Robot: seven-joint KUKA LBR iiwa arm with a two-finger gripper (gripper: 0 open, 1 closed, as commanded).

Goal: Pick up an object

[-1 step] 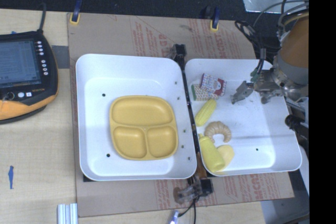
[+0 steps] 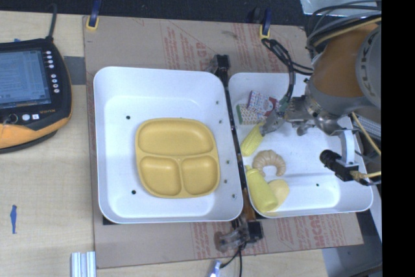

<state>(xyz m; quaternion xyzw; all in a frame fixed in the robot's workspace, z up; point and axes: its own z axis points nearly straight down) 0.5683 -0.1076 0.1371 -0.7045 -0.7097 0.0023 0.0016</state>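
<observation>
The right bin (image 2: 324, 201) holds several small objects. A patterned little box (image 2: 254, 106) lies at its far left corner. Just below it is a yellow corn-like piece (image 2: 251, 139), then a tan croissant (image 2: 269, 161), and a yellow cup-like item (image 2: 264, 193) lies at the near left. My gripper (image 2: 273, 121) hangs low over the bin, just right of the box and above the upper end of the corn piece. Nothing can be seen held in it.
The left bin (image 2: 113, 94) carries a yellow divided plate (image 2: 176, 157). A tablet-like pendant (image 2: 29, 91) rests on the bench at far left. Black cables (image 2: 285, 58) run along the arm over the right bin's far edge. A black part on the arm (image 2: 337, 165) hangs over the bin's right side.
</observation>
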